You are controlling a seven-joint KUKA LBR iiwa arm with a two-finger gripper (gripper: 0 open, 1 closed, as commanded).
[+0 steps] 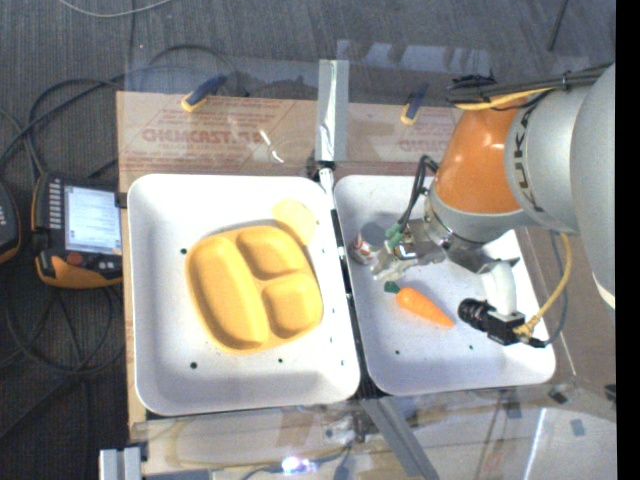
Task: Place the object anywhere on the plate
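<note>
My arm [520, 168], grey with its orange band, reaches in from the right over the right bin [520, 368]. The left bin [160, 368] holds the yellow sectioned plate [258, 286], which lies well apart from me across the wall where the two bins meet.

My gripper [372, 256] hangs low near the right bin's left wall. Whether it is apart or together I cannot tell from this slant; nothing visibly sits in it.

The toy carrot [424, 307] lies flat on the right bin's floor, just beside my gripper, toward the lower right of it in the camera view. Its long axis runs on a diagonal: the green-tipped top points up-left, toward me, and the orange taper points down-right. I judge I must shift down-right and close across the body, not along it, before carrying it left to the plate.
</note>
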